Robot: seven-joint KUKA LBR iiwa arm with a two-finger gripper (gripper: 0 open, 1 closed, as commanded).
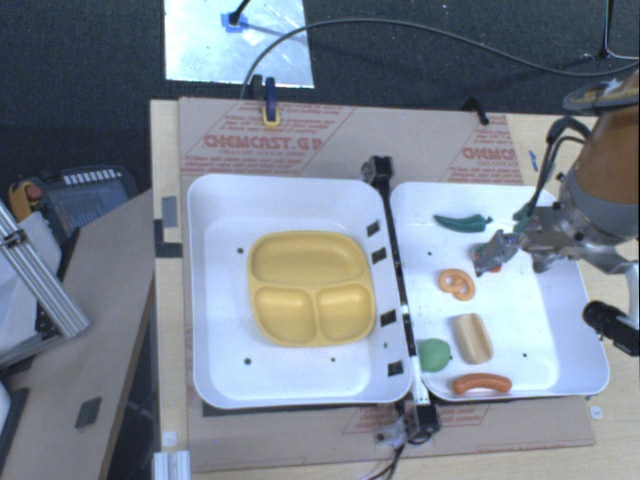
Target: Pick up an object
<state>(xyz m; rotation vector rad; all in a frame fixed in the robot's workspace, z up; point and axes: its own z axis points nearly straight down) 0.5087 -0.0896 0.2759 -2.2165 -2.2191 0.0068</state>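
We see the worktop (165, 298) with two white bins side by side. The left bin (215, 268) holds a yellow tray (305, 288) with three compartments, which lies flat near the middle of that bin. The right bin (560, 348) holds five small things. A green pepper (462, 222) lies at the far side. An orange pretzel (457, 284) lies nearer to us, and a tan bread roll (472, 337) is just beyond it on the near side. A green round piece (434, 353) lies against the left wall of this bin, just beside the roll. A red sausage (481, 384) lies along the near edge. The arm (610, 168) comes in from the right, and its tool (490, 253) hangs over the right bin, between the pepper and the pretzel, a little to the right of both. We see nothing between its fingers, and we cannot tell if they are spread or closed. All five things rest on the bin floor, apart from the tool.
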